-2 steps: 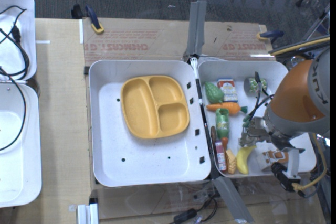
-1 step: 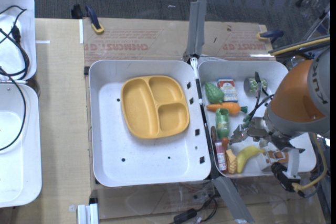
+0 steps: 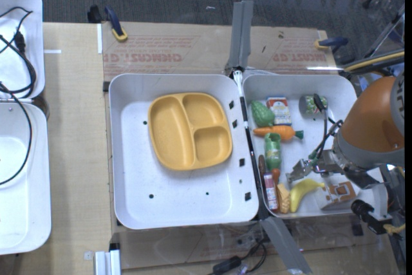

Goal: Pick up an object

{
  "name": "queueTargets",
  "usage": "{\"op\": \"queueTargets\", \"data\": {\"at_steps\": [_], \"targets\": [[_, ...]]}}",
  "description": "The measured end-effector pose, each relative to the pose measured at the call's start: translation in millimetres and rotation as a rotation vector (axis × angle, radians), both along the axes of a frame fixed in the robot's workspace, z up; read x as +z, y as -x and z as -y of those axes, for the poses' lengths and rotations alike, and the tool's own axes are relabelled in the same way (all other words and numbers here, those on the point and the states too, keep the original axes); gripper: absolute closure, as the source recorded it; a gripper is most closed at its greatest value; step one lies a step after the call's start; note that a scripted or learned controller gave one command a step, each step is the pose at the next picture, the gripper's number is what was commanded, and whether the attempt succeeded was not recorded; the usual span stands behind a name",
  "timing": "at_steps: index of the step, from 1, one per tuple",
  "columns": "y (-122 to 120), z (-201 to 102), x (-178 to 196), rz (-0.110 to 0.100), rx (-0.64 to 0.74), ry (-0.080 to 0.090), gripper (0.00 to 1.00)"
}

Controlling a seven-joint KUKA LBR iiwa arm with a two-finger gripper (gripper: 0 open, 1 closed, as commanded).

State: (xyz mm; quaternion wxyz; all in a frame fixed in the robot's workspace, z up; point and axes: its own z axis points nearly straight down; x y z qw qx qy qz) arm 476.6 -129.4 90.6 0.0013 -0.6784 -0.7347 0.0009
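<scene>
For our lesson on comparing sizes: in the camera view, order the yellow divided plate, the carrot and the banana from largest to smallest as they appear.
1. Yellow divided plate, clearly the largest.
2. and 3. Carrot and banana: they look alike, so I will not rank them.

Two white bins (image 3: 122,158), one yellow plate (image 3: 190,130), one banana (image 3: 302,192).

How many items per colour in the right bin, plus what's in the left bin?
Right bin:
Green: 3 (leafy vegetable, bottle, small round item)
Orange: 1 (carrot)
Yellow: 1 (banana)
Red: 2 (carton, slim bottle)
Brown and white: 1 (small box)
Left bin:
Yellow: 1 (divided plate)
Total: 9
</scene>
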Motion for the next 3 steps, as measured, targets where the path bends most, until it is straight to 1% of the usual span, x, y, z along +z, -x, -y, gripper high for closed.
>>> {"op": "queueTargets", "data": {"at_steps": [1, 2, 3], "targets": [[-0.7, -3.3, 0.4, 0.001, 0.207, 0.0, 0.0], [-87.7, 10.7, 1.0, 0.003, 0.28, 0.001, 0.0], [-88.0, 11.2, 10.0, 0.003, 0.282, 0.002, 1.0]]}}
